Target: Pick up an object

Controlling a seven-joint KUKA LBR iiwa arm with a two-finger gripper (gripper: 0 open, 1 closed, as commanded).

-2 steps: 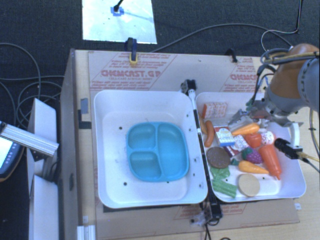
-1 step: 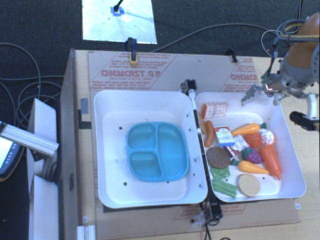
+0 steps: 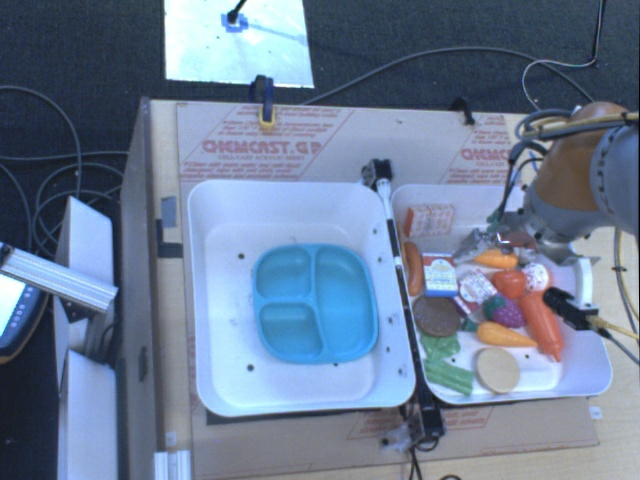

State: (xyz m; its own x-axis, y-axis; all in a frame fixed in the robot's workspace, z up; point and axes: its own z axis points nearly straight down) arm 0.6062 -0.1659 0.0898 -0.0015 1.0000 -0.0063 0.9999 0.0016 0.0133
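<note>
Target things: a heap of toy food fills the right bin (image 3: 600, 373), with no single piece marked out from the rest.
Carrots: three orange pieces, a small one (image 3: 497, 260) near the gripper, a long reddish one (image 3: 541, 320) lying slantwise, and another (image 3: 505, 335) below it.
Other pieces: a purple grape cluster (image 3: 508, 313), a dark brown disc (image 3: 437, 316), a tan round slice (image 3: 497, 370), green pieces (image 3: 446, 363), a small orange carton (image 3: 430, 219) and a blue-and-red packet (image 3: 439, 275).
Textures: the food looks smooth, moulded and plastic; the grapes are knobbly.
Left bin: white, shallow, round-cornered (image 3: 215, 298), bearing a light blue divided tray (image 3: 312, 303) with three compartments.
Bench: a cardboard sheet (image 3: 330, 138) printed in red lies under both bins.
Arm: grey with an orange band (image 3: 580, 168), reaching in from the right, bent down over the right bin's far side.
Gripper: low over the heap (image 3: 490, 238), just beside the small carrot; whether anything is held, cannot tell.
</note>
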